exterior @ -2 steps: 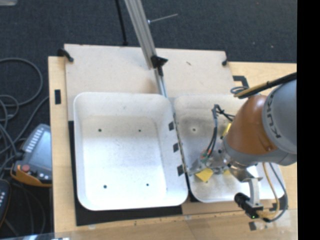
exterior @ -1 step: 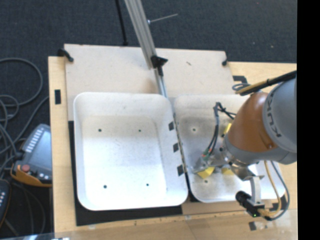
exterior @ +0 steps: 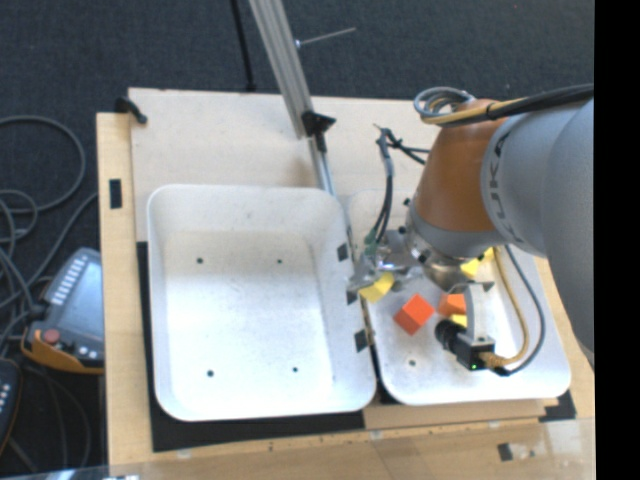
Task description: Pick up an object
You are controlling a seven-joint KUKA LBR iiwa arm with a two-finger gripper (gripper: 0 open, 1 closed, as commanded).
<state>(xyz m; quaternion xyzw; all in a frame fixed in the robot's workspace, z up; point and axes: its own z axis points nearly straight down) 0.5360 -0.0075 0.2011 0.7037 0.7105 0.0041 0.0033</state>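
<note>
My gripper hangs low over the left edge of the right bin, under the grey arm with its orange band. A small yellow piece lies right below it, by the wall between the two bins; I cannot see whether it sits between the fingers. An orange-red block rests on the bin floor just to the right. Another orange piece and a yellow piece peek out from under the wrist, partly hidden.
The left bin stands beside the right one on the wooden bench. A slanted aluminium pole rises behind the bins. Cables and a teach pendant lie on the floor to the left.
</note>
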